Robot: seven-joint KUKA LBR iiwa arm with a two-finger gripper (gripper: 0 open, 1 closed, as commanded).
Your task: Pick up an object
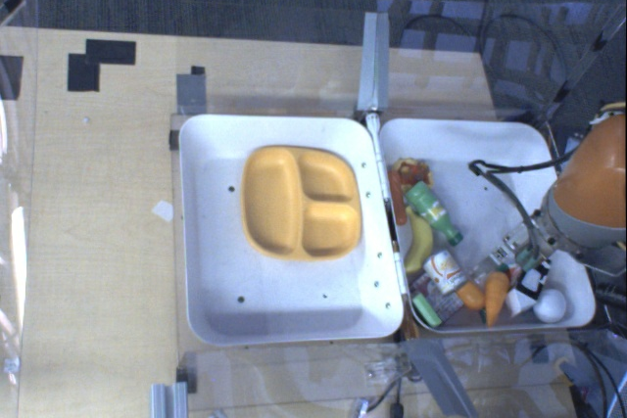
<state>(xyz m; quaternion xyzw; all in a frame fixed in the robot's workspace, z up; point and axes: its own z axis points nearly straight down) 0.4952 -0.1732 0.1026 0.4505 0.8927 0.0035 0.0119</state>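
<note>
Wood made up the top of the table [98, 210], and two white bins sat on it side by side. One bin, the left bin [211, 240], held a yellow tray [299, 201] with three dips in it, near the bin's middle. Its neighbour, the right bin [480, 147], held a pile of toy food along its left wall and front edge. A green bottle [431, 210] lay tilted near the left wall, touching a yellow banana [419, 245]. A red thing [399, 183] lay just behind them. A small can [446, 269] and an orange carrot [495, 294] lay near the front edge, and a white ball [550, 305] sat in the front right corner.

These toys looked light and hard, maybe plastic. The bottle and banana looked smooth and round, so they could slip. I thought the carrot would be best to grab across its thin middle.

The gripper [524, 259] was low over the front right of that bin, just beside the carrot. I could not tell how the jaws stood. The orange arm and black cables [509, 176] hid part of the bin. Dark flat things [436, 306] at the front were too small to name.
</note>
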